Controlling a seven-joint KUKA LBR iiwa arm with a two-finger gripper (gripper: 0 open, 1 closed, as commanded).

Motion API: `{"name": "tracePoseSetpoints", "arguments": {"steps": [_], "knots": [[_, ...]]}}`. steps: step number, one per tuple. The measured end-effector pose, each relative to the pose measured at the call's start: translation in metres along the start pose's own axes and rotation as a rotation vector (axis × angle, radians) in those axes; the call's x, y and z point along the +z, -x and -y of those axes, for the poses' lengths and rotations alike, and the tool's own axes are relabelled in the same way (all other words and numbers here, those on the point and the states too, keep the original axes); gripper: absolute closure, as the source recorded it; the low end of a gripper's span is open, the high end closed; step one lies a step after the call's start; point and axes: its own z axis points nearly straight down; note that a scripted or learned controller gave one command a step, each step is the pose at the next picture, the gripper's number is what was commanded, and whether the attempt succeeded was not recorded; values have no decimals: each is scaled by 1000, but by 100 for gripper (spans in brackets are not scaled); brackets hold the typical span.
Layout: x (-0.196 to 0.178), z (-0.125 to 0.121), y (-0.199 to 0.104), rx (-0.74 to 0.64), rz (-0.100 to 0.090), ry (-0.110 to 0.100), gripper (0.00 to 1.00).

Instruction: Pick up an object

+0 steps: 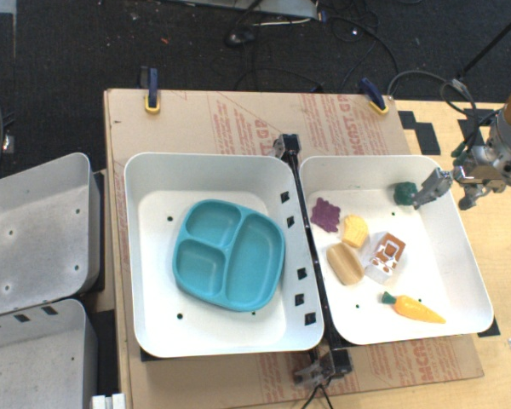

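Grey end effector (450, 187) (fingers spread) hangs over the right bin's (473, 262) far edge beside a green object (404, 193).

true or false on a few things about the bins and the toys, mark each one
1. The teal plate lies in the left bin. True.
2. The carrot sits on the teal plate. False: it lies in the right bin, near the front.
3. The purple toy is in the right bin. True.
4. The hand is over the left bin. False: it is at the right bin's far right corner, by the green toy.
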Motion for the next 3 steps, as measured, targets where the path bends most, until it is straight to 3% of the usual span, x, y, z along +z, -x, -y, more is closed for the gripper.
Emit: {"name": "tracePoseSetpoints", "arguments": {"steps": [1,3], "knots": [[-8,-2,-1,-4,3,13,0],[80,2,-10,-2,2,11,0]]}}
